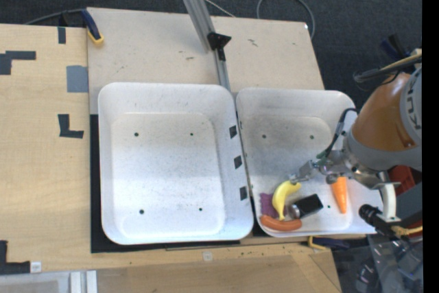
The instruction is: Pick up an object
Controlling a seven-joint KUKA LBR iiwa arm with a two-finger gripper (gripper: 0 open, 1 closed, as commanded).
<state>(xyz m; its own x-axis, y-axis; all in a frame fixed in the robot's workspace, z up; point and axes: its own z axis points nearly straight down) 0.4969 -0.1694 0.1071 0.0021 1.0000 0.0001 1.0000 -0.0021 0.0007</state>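
Arm w/ orange band reaches in from the right over the right bin. Gripper sits low in that bin's near-right area, just above the pile of objs; can't tell if the fingers are spread or pressed together, too small and blurred. Objs are clustered in the bin's near corner: yellow banana just left of and below the gripper, black block touching the banana's lower end, red sausage-shaped item along the near rim, purple piece left of the banana. Orange carrot stands apart to the right, under the wrist. Left bin beside it on the surface.
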